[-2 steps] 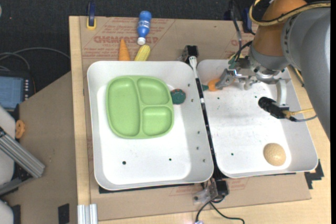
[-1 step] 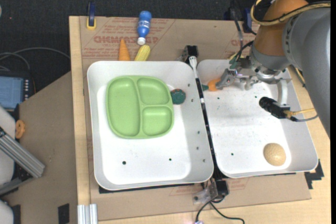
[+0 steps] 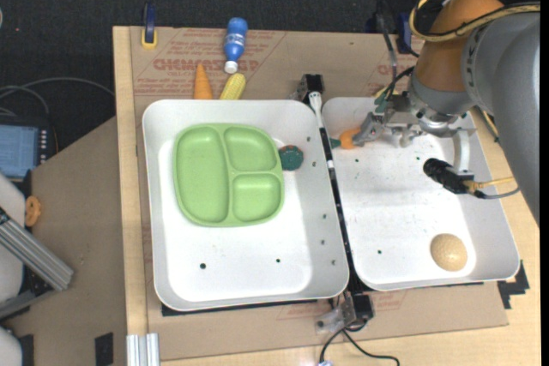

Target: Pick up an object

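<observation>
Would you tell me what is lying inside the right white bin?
A tan round object near its front, an orange piece at the back by the gripper; the arm covers the far corner.

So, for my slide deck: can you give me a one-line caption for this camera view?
KUKA arm's gripper at the right bin far-left corner by a small orange object; green divided plate in the left bin.

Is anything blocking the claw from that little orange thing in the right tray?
Nothing visible does. The gripper sits right beside the small orange object at the far left corner of the right white bin.
</observation>
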